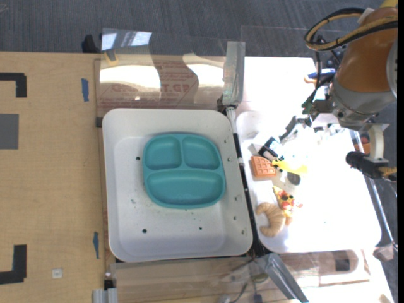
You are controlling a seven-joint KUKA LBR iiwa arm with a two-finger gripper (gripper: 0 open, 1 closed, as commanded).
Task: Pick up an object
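Observation:
The arm's orange-banded wrist hangs over the back of the right bin. Its gripper points down and to the left, above the bin's left half, washed out by glare. Just in front of it lie a small black and white piece, a brown waffle and a yellow piece. Nearer the front sit a small red and yellow toy and a tan croissant. Nothing is seen held in the gripper.
The left bin holds a teal divided plate. A clear panel stands behind it. Cardboard covers the bench to the left. Cables loop above the wrist.

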